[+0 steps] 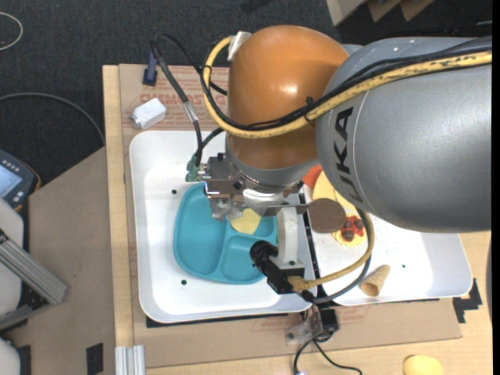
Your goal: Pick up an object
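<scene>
A blue sectioned dish (205, 242) lies in the left bin (156, 209). A pale yellow piece (248, 223) rests on the dish's right part. My gripper (233, 206) hangs low over the dish's upper right, right next to the yellow piece, and the orange wrist band above hides most of it. In the right bin (437, 276) lie a brown round disc (326, 214), a small red piece (351, 226), an orange piece (313, 180) and a tan cone (376, 279).
The big grey arm covers most of the right bin. A white block (148, 113) and a blue connector (150, 73) sit on the bench behind the left bin. Cables loop around the wrist, and a black fitting (269, 266) sits over the wall between the bins.
</scene>
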### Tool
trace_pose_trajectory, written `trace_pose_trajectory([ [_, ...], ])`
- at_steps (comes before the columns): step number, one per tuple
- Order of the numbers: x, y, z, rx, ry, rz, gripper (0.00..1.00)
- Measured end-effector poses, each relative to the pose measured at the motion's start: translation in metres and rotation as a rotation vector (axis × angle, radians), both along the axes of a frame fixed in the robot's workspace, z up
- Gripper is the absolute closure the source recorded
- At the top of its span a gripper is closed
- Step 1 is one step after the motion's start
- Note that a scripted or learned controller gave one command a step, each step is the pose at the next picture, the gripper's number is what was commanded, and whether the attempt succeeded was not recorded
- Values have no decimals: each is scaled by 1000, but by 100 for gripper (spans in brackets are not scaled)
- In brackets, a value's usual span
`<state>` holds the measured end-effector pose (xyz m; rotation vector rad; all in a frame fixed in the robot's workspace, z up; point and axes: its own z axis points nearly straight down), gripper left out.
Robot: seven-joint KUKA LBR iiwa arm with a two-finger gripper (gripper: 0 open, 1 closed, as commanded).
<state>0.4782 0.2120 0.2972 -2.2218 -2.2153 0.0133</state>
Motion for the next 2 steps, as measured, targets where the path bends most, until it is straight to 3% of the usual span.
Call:
trace_pose_trajectory([
  [1,33,13,138,10,-25,5,100],
  [2,10,-3,226,6,-16,5,100],
])
